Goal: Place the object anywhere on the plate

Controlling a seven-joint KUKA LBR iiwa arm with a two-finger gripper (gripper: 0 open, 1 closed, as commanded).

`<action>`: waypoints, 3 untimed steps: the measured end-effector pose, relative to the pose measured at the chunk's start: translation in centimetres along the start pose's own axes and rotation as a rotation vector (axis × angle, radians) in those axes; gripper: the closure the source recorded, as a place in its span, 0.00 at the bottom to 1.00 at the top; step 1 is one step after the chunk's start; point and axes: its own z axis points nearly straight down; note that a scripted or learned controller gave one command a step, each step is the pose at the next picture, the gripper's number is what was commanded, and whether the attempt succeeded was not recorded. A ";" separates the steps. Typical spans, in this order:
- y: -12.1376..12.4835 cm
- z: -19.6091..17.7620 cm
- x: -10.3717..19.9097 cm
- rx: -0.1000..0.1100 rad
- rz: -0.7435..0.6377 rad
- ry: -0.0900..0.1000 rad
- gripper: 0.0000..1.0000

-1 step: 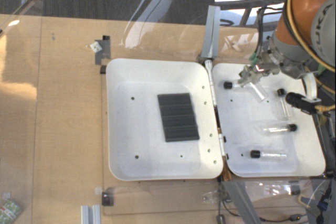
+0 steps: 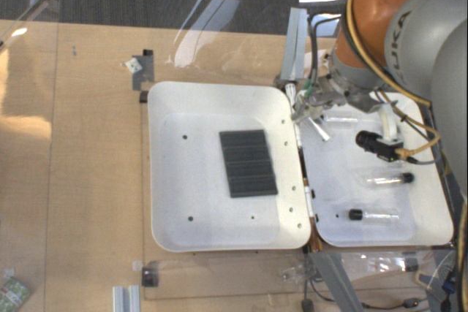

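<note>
Dark plate (image 2: 248, 163) well left of the pincer (image 2: 311, 113).

Dark ribbed plate (image 2: 248, 163) in left bin (image 2: 170, 179)

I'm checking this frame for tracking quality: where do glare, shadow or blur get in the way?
Camera view: bright glare streaks on the bench above the left bin; the dark ridged plate is sharp and evenly lit; the clear tubes in the right bin nearly vanish against white; the gripper area is cluttered and soft.
</note>
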 end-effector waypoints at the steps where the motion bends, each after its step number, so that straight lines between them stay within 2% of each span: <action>1: -1.3 0.0 8.5 0.000 -0.233 0.001 1.00; 2: -1.8 -0.1 16.1 0.000 -0.347 0.002 1.00; 3: 0.0 -1.8 20.1 0.000 -0.113 0.002 1.00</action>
